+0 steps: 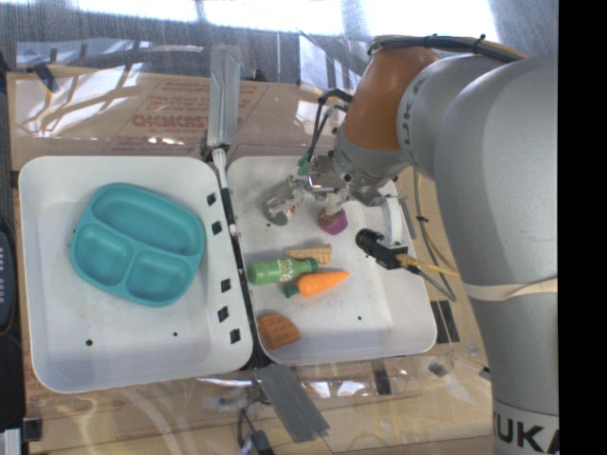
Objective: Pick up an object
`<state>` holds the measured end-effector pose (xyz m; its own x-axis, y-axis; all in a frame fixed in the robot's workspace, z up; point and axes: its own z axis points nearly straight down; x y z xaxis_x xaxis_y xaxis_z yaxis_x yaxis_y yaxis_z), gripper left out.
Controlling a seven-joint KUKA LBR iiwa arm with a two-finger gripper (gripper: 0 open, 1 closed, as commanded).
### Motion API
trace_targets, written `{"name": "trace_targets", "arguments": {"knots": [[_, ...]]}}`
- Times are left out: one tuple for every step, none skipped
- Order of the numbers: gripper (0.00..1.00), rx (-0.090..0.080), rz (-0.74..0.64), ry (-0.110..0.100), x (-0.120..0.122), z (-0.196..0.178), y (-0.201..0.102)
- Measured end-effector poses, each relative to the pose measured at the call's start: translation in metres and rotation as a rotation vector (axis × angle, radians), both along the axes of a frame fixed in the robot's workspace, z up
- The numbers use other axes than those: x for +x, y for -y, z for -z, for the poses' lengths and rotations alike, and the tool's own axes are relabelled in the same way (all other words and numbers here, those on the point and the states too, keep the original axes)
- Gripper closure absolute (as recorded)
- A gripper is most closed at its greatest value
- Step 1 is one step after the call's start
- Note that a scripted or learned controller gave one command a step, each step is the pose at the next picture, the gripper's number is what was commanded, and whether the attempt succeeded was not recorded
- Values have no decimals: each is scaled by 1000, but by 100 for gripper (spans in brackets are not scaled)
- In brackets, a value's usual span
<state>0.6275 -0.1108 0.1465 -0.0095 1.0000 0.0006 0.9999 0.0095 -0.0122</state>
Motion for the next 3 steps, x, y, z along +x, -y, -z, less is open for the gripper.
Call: {"name": "trace_targets", "arguments": {"knots": [[0, 1, 0, 19, 8, 49, 22], [100, 3, -4, 13, 7, 40, 22], [100, 4, 5, -9, 25, 52, 52]]}}
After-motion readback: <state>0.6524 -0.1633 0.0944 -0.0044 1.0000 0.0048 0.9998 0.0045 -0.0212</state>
